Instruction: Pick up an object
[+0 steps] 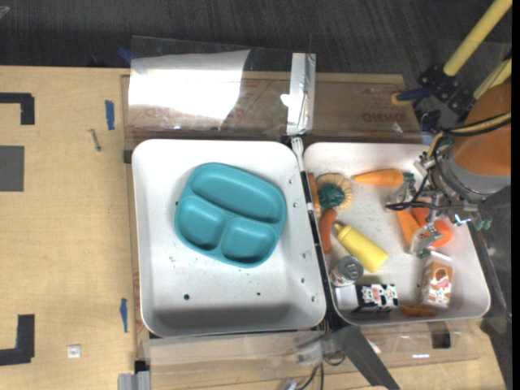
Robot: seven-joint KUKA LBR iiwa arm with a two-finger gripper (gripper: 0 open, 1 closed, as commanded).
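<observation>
Plywood bench (57,218) carries both bins. We see the left bin (154,283) holding a teal divided plate (230,214). Right bin (471,299) has a yellow bottle (362,247), a carrot (378,177), a small carton (438,283). Pincer (426,207) sits low over orange pieces (422,227) at right; probably touching, but we can't tell its state.
</observation>
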